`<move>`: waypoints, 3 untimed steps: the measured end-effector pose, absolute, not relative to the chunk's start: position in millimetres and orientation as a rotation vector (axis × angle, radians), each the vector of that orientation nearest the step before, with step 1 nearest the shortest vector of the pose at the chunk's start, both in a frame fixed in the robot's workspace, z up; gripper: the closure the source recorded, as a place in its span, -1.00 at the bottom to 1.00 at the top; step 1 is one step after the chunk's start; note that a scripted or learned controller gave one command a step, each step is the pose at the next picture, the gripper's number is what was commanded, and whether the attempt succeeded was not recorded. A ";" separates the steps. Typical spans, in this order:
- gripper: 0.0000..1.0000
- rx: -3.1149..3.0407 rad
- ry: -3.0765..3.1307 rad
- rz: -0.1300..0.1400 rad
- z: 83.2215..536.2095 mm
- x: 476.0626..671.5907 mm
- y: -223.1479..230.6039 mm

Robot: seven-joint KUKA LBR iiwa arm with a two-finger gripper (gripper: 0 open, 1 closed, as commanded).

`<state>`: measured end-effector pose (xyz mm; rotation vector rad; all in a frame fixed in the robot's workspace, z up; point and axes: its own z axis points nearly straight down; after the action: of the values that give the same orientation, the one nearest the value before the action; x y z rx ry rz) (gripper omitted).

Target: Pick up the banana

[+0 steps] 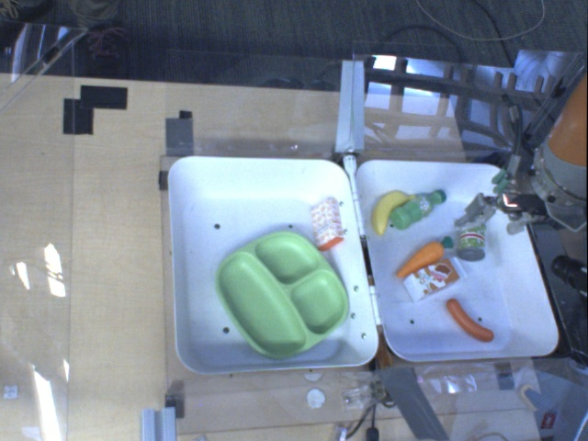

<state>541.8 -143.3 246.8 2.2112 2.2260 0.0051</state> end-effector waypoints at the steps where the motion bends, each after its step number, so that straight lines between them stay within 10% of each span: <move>1: -1.00 2.107 2.327 0.004 104.4 600.8 -114.3; 2: -1.00 2.046 2.417 -0.048 93.7 661.7 -100.6; 3: -1.00 2.049 2.415 -0.044 93.2 661.9 -102.3</move>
<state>661.9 -102.3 93.2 2.0493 2.4154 -0.0439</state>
